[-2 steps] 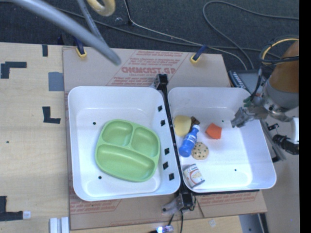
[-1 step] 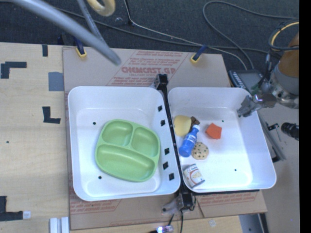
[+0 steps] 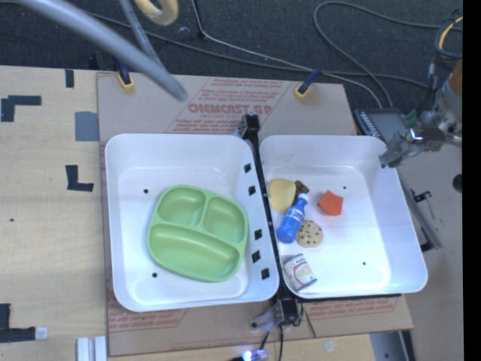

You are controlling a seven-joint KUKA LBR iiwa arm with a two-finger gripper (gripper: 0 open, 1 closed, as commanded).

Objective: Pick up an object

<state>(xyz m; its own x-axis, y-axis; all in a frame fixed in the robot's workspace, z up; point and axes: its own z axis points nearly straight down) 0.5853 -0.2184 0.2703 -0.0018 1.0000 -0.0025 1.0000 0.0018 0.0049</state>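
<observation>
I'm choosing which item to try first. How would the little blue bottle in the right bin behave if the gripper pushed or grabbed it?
The blue bottle lies on its side, so a sideways nudge would probably roll it. It looks like small, stiff plastic, likely light. Its end rests against the yellow toy and the cookie sits close, so both may shift too.

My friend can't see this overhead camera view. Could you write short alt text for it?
Two white bins sit side by side: the left bin holds a green divided plate, the right bin a yellow toy, blue bottle, orange block, cookie and small carton. The robot's gripper hovers at the right bin's upper right rim.
</observation>
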